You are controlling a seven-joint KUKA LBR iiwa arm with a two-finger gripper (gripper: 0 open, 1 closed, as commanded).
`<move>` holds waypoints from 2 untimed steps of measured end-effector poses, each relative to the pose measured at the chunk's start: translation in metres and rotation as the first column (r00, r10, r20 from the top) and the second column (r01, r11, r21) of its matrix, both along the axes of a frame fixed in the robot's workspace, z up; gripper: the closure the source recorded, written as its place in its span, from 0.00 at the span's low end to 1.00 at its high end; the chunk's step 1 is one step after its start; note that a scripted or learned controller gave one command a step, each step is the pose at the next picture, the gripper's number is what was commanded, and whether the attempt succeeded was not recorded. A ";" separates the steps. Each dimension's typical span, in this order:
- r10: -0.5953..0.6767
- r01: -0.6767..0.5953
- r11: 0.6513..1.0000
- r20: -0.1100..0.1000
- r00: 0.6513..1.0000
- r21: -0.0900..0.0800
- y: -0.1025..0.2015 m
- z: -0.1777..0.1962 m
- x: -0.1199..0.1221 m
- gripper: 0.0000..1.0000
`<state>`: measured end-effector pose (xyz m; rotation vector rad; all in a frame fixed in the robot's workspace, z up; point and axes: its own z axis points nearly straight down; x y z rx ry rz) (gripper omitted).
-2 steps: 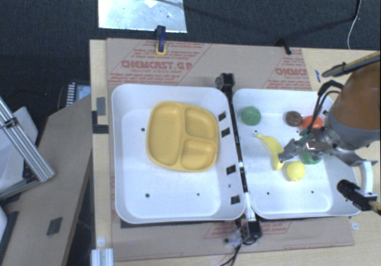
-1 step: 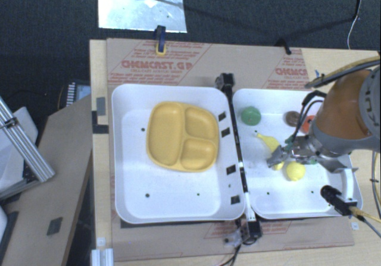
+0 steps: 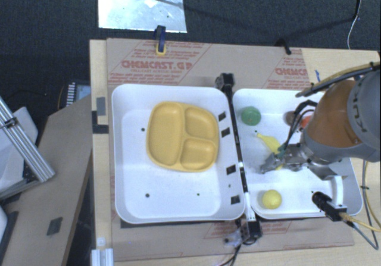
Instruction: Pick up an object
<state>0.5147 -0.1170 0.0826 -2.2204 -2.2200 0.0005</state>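
Observation:
The right bin [image 3: 351, 199] holds a green ball [image 3: 250, 116] at its far left, a slim yellow banana-shaped piece [image 3: 267, 141] in the middle, and a round yellow fruit [image 3: 271, 199] near the front wall. A small orange-brown object [image 3: 293, 118] peeks out beside the arm. My gripper [image 3: 269, 165] is low over the bin floor, pointing left, just in front of the banana-shaped piece and above the yellow fruit. Nothing is visibly between its tips. The grey and orange arm [image 3: 336, 122] covers the bin's right half.
The left bin [image 3: 128, 193] carries a yellow divided plate [image 3: 181, 135]. A black divider strip [image 3: 233, 140] runs between the two bins. A black fitting [image 3: 326, 204] sits at the right bin's front corner, with cables [image 3: 297, 122] hanging by the wrist.

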 end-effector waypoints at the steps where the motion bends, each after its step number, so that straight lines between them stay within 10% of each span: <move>1: -0.001 0.001 1.000 0.004 1.000 -0.001 -0.001 0.012 0.001 1.00; 2: -0.001 0.001 1.000 0.006 1.000 -0.002 -0.009 0.066 -0.004 1.00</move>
